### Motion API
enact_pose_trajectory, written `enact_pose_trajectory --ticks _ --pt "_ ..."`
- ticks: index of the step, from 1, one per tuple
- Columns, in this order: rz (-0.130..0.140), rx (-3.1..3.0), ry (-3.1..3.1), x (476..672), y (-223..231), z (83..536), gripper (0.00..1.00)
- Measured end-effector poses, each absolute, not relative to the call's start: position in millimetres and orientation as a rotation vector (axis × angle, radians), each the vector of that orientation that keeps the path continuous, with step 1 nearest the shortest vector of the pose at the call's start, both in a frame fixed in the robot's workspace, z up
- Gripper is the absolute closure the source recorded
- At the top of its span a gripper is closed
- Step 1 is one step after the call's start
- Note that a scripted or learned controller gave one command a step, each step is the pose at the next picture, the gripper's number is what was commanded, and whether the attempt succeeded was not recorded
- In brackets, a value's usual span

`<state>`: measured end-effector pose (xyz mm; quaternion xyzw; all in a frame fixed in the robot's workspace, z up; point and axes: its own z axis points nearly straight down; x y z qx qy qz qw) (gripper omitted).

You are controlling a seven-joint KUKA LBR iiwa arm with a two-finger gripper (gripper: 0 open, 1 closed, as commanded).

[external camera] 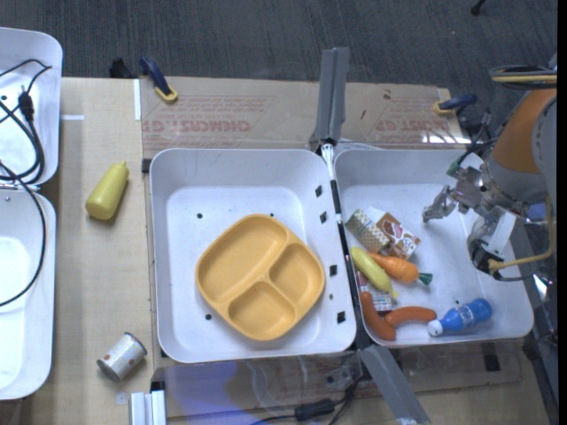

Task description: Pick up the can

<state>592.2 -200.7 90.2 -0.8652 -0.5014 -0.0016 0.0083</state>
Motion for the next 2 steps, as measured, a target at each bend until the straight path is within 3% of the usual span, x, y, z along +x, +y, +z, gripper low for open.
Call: enact_pose_trajectory --ticks 1,2 --pt "-0.004 -2.699 -1.6 660.6 -197 93 0.0" --pt "0.006 -3.005 -0.91 600.8 -163 91 0.0"
